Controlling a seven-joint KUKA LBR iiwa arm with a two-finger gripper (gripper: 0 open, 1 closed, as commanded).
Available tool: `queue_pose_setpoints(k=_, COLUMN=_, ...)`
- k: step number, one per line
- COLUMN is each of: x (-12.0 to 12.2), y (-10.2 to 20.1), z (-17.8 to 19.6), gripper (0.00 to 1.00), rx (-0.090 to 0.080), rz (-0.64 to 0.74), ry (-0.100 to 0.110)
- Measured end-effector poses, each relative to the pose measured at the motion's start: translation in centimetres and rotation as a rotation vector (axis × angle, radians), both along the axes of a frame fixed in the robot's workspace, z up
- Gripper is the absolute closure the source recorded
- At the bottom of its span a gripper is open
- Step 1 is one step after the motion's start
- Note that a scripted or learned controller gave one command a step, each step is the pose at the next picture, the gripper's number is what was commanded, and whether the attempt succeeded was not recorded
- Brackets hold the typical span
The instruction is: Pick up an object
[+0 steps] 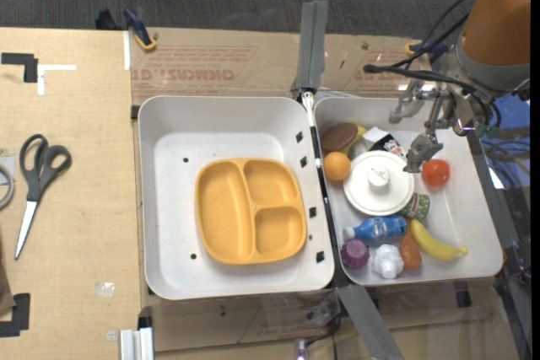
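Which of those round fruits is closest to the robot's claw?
The red tomato, just right of the gripper. The orange sits across the white lid, by the bin's left wall.

- White round lid (pixel 379 180), with a knob on top, lies flat mid-bin in the right bin (pixel 483 257).
- Orange ball (pixel 337 166) touches the lid's left edge.
- Red tomato (pixel 435 172) sits just right of the lid.
- Yellow banana (pixel 436 242) lies below-right of the lid.
- Blue-capped bottle (pixel 377 228) lies on its side under the lid's lower edge.
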State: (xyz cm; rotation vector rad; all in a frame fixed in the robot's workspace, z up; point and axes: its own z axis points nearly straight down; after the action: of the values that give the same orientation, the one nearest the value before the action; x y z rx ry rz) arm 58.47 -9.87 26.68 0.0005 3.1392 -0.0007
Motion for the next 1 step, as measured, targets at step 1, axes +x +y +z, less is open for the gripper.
queue_pose_setpoints(k=1, x=4.95, y=0.49, z=-10.03, gripper=0.00, rx=0.000, rz=-0.002, ry=-0.001)
